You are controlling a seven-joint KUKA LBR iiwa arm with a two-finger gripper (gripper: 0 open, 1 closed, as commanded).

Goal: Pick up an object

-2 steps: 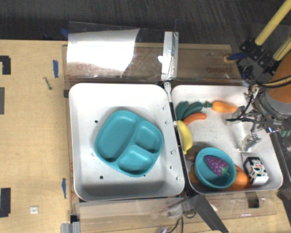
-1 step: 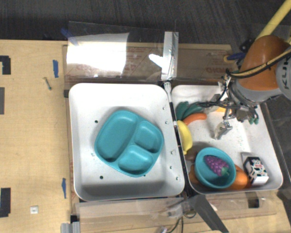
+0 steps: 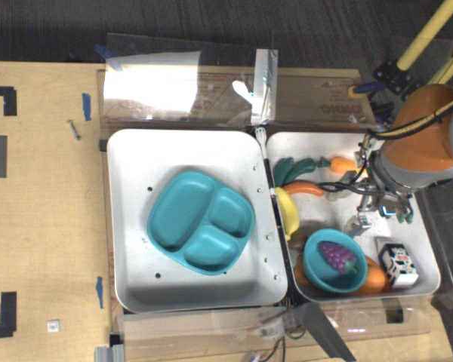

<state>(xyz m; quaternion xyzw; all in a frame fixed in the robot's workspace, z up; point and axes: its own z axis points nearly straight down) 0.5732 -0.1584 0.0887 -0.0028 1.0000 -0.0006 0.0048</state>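
My gripper (image 3: 380,216) hangs over the right bin (image 3: 426,236), above bare floor between the toys, and is open with nothing between its fingers. Just below and left of it stands a blue bowl (image 3: 323,271) holding purple grapes (image 3: 337,257). A black-and-white cube (image 3: 398,265) lies below the gripper, with an orange ball (image 3: 374,278) next to the bowl. To the left lie a yellow banana (image 3: 288,211), an orange carrot (image 3: 305,189) and a green toy (image 3: 293,167). A small orange piece (image 3: 341,164) sits near the top wall.
The left bin (image 3: 128,172) holds a teal divided plate (image 3: 201,221). The arm's orange band (image 3: 423,127) and cables overhang the right bin's upper right corner. A clear plastic sheet (image 3: 181,85) lies behind the bins.
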